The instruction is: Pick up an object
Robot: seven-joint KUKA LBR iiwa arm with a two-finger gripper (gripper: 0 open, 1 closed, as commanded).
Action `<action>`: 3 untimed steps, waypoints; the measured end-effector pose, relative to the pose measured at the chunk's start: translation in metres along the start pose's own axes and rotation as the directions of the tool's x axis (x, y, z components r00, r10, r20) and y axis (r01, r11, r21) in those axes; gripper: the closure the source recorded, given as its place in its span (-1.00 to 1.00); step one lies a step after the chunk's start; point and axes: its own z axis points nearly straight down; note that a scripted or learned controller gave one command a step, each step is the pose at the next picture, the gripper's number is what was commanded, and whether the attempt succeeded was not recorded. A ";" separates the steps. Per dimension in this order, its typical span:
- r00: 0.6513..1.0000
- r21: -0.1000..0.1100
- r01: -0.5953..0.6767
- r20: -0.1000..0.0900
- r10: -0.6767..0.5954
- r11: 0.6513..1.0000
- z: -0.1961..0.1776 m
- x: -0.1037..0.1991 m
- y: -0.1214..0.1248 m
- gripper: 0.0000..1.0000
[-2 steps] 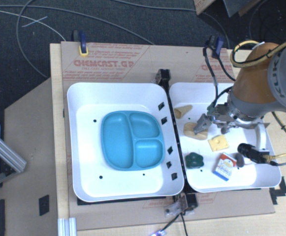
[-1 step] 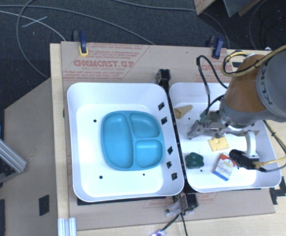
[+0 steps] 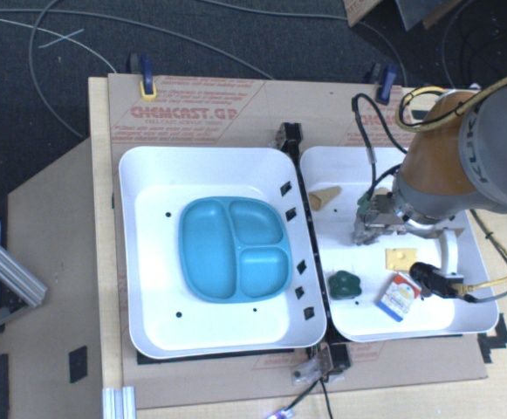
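Observation:
My gripper hangs low over the middle of the right bin, reaching in from the right. A tan wedge-shaped piece lies just left of it, near the bin's left wall. A dark green lump sits toward the front left of the same bin. A pale yellow square lies to the right of the gripper and a little nearer the front. A small red, white and blue box rests close to the front rim. I see nothing held in the gripper.
The left bin holds a blue divided plate at its middle. A black divider with clips runs between the two bins. Cables loop over the back right of the bench, near the arm.

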 end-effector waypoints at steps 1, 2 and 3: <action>1.000 -0.002 0.001 0.002 -0.001 1.000 -0.060 0.003 -0.006 1.00; 1.000 -0.006 0.001 0.003 -0.001 1.000 -0.124 0.003 -0.003 1.00; 1.000 -0.005 0.001 0.003 -0.001 1.000 -0.170 -0.003 0.000 1.00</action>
